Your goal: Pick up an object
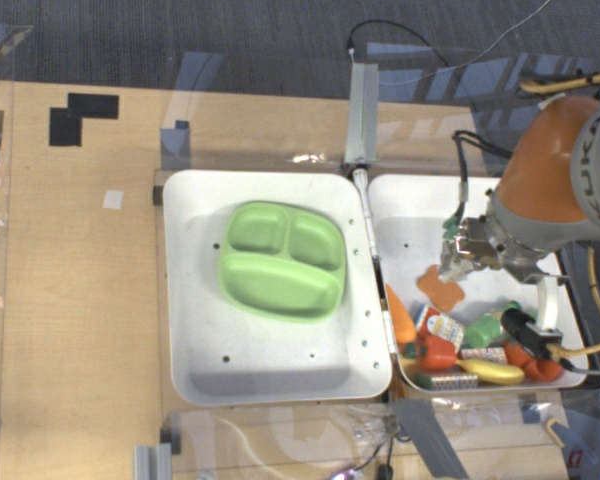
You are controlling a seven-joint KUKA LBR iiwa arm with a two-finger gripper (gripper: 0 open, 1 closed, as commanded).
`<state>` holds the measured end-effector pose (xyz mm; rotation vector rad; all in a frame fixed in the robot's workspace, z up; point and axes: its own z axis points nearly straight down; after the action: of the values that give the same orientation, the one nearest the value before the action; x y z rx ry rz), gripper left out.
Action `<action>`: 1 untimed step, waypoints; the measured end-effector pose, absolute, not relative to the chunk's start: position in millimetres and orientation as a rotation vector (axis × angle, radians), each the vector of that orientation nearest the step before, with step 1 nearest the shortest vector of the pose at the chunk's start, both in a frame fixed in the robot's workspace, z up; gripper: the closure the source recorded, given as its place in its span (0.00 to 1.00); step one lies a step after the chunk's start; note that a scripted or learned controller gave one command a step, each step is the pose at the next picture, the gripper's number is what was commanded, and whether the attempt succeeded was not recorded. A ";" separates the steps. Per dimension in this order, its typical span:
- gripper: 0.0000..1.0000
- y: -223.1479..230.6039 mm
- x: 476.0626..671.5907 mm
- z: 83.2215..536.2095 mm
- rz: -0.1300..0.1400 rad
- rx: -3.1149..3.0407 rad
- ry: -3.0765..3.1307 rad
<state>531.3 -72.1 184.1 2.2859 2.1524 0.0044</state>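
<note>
The gripper (458,260) hangs low in the right bin (410,208), with its tip just above or touching a flat orange piece (439,289) that lies on the bin floor near the middle. From this slanted view it cannot be told whether the gripper is open or closed, nor whether the orange piece is in its hold, so the pick should be treated as not yet secured. The orange piece looks the likeliest target: it sits apart from the upper wall, with bare white floor above it, while a carrot (401,314) lies just to its left along the bin's edge and a red-and-white packet (446,324) crowds it from below. A clean grasp would probably come straight down over the piece, closing across its narrower width and keeping clear of the carrot and packet so that neither is dragged along. As the piece looks thin and flat, the gripper may need to press right to the floor before closing. The yellow banana (493,371) and the rest of the heap at the near wall seem harder picks. The green plate (281,259) fills the left bin (195,358) and plays no part
</note>
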 end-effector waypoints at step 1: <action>0.00 -72.2 531.2 184.0 0.004 2.286 2.152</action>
<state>531.2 -72.2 184.0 2.2860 2.1522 0.0043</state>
